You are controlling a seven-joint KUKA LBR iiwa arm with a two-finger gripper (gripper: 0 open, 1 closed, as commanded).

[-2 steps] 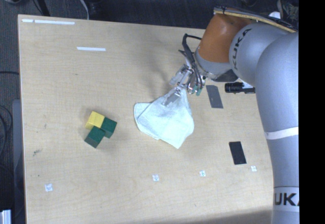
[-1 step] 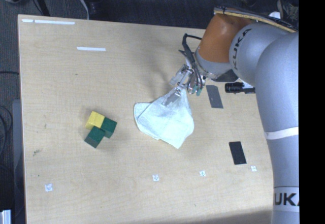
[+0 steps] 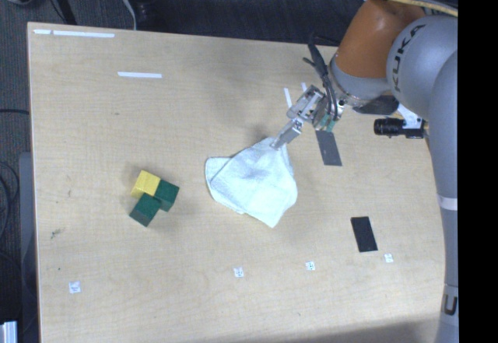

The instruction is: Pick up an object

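A crumpled white cloth (image 3: 255, 180) lies near the middle of the tan bench top (image 3: 194, 116). Its upper right corner is drawn up into a peak. My gripper (image 3: 285, 135) reaches down from the upper right and is shut on that peak, so the corner is lifted while the rest of the cloth rests on the surface. To the left sits a small cluster of blocks: a yellow block (image 3: 145, 183) touching two green blocks (image 3: 166, 194), well away from the gripper.
A dark flat rectangle (image 3: 330, 148) lies just right of the gripper, and another (image 3: 362, 233) lies nearer the front right. A white tape strip (image 3: 140, 75) marks the far left. The arm's orange band (image 3: 372, 42) hangs over the back right corner.
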